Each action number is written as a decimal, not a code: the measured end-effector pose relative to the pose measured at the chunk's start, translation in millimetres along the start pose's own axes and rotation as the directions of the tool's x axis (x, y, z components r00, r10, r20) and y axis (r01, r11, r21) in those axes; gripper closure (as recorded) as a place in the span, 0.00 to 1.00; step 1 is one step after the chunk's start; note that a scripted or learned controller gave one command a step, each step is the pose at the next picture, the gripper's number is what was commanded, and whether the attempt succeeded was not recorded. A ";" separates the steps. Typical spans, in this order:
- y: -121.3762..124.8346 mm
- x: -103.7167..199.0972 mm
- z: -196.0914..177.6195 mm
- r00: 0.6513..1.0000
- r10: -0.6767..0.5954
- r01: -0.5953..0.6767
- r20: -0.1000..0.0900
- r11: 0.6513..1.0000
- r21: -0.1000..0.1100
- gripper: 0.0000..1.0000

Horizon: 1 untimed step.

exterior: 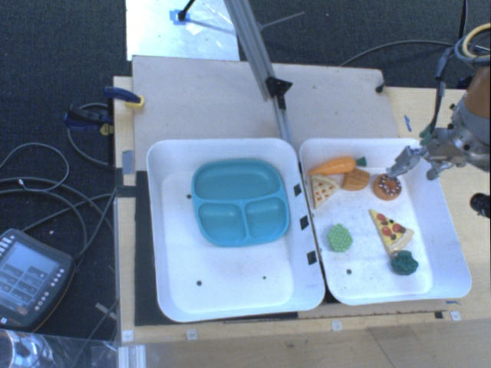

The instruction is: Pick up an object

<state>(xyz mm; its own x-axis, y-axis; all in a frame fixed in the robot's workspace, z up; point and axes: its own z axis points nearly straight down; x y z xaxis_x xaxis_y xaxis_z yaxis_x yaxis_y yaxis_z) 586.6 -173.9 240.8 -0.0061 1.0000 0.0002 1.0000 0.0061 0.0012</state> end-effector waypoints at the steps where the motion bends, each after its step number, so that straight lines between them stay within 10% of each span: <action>1: 0.0 0.1 0.0 1.000 0.000 0.000 0.000 1.000 0.000 0.00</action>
<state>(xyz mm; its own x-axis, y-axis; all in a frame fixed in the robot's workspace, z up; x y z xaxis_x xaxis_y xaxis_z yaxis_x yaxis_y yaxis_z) 586.6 -173.9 240.9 -0.0058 1.0000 0.0004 1.0000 0.0058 0.0014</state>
